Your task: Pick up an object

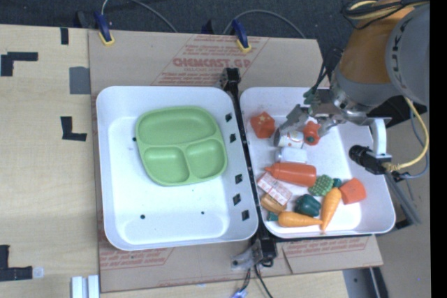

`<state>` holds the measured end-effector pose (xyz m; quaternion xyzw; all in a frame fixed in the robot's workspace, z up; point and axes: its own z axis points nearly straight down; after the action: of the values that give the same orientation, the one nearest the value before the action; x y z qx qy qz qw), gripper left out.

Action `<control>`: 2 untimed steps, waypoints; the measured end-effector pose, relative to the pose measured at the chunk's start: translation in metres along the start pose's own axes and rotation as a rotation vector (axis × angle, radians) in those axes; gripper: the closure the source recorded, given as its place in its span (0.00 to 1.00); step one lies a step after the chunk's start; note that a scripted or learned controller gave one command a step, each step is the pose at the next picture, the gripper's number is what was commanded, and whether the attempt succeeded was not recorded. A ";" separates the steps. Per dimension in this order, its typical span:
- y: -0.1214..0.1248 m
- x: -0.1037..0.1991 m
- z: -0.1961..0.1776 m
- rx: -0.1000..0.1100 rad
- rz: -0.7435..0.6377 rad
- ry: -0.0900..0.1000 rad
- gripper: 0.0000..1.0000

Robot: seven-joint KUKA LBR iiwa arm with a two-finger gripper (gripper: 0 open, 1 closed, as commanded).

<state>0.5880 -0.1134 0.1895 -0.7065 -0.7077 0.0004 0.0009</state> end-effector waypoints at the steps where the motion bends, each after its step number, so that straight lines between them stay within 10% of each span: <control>1: 0.056 0.019 0.100 0.000 -0.001 -0.001 0.00; 2: 0.073 0.019 0.104 -0.002 0.000 -0.001 0.00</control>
<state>0.6607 -0.0940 0.0853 -0.7065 -0.7077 0.0000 -0.0002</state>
